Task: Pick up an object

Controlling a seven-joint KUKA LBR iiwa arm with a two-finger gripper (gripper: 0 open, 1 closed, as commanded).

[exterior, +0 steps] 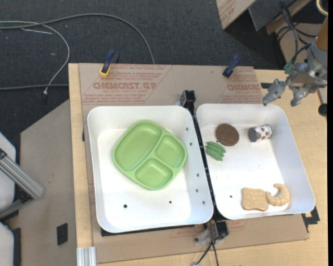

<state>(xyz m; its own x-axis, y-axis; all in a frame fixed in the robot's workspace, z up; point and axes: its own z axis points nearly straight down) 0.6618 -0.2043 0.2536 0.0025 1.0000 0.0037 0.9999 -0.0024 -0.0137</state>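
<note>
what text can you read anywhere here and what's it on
"CHEMCAST GP", red print on the board behind the left bin.
The same red print behind the right bin, partly readable; the small lines under both are too blurred.
Red print on the cardboard box at top: unreadable.

Cut off and unclear

The arm [318, 49] runs off the right edge above its wrist; the small can-like object [260, 133] is too small to identify, perhaps a toy tin.

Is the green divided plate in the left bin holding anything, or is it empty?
Empty. The plate lies flat in the left bin, and all three of its compartments show bare green with nothing in them.
</note>
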